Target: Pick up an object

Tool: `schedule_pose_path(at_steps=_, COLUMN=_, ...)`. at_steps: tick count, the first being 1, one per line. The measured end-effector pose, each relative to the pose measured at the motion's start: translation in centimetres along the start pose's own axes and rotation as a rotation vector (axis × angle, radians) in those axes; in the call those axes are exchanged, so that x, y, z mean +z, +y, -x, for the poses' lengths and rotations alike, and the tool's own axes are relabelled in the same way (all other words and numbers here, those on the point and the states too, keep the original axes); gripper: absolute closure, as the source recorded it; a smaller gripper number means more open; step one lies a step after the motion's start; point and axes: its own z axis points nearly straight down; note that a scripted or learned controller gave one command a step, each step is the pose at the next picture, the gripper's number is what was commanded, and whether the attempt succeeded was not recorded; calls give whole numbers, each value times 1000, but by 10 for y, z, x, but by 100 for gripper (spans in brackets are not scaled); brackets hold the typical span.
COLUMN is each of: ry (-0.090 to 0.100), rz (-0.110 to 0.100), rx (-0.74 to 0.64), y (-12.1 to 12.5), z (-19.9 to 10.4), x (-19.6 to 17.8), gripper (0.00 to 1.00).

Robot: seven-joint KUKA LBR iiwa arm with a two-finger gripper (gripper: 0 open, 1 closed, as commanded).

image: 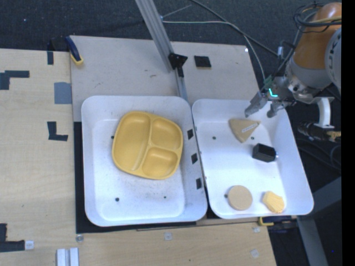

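1. Yellow divided plate: smooth plastic, slight sheen.
2. Both white bins: smooth plastic, faintly speckled with dirt.
3. Table: pale wood-grain, matt.
4. Slanted pole: brushed metal.
5. Black block: matt.

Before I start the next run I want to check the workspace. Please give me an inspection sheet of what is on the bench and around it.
Surface: wooden bench with two shallow white bins side by side, left bin and right bin.
Job's things: yellow divided plate in the left bin; in the right bin a tan wedge, a small black block, a tan round disc and a small yellow piece.
Clutter: dark tape marks on the bench; a blue and yellow clamp at the back.
Gripper: gripper open, over the right bin's far edge, above the wedge, holding nothing.
Cables: thin cables across the dark floor at the back.
Surroundings: a slanted metal bar behind the bins.
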Motion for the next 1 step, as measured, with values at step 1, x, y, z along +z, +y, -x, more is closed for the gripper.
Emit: schedule_pose_path(at_steps=1, ry=-1, rz=4, rx=-1, y=1, z=0, x=-2, gripper=0)
